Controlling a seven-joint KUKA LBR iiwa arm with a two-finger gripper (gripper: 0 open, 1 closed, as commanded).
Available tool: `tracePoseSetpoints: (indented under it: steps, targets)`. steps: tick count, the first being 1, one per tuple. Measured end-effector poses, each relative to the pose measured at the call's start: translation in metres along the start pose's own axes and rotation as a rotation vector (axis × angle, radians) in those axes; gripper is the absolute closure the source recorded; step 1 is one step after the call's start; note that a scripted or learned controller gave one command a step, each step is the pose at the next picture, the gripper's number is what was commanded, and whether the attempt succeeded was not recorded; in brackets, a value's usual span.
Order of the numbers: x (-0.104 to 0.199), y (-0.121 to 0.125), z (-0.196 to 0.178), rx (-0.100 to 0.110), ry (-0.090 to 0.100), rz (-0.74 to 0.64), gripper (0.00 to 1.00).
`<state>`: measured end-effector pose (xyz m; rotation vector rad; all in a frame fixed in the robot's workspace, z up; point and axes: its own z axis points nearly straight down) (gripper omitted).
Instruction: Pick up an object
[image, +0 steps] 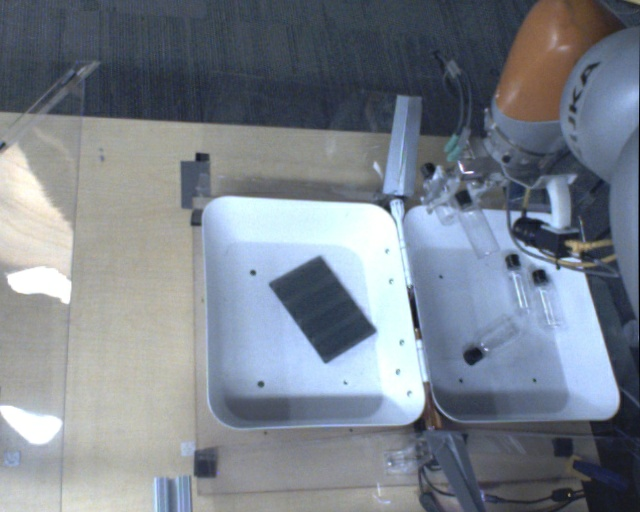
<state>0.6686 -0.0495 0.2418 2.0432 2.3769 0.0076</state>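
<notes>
Item, pick not yet made, as I judge it: gripper (462, 190) over the right bin's (590, 400) far-left corner, jaw state I cannot tell; clear vials (497, 336) lie loose there, dark pad (323, 307) in the left bin (225, 390).

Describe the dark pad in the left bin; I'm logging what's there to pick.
The dark pad is a flat, dark grey rectangle with faint ribbing across its top, looking like foam or rubber. It lies flat on the floor of the left bin, roughly at its middle, turned at a slant so its corners point toward the bin's walls. It touches just the bin floor, apart from every wall. It looks whole and undamaged.
</notes>
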Motion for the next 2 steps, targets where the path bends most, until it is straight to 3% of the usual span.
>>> tracePoseSetpoints:
  steps: [1, 2]
  targets:
    - [-0.008, 0.000, -0.007, 0.004, 0.000, 0.015, 1.00]
    - [-0.004, 0.000, 0.014, 0.005, 0.001, 0.037, 1.00]
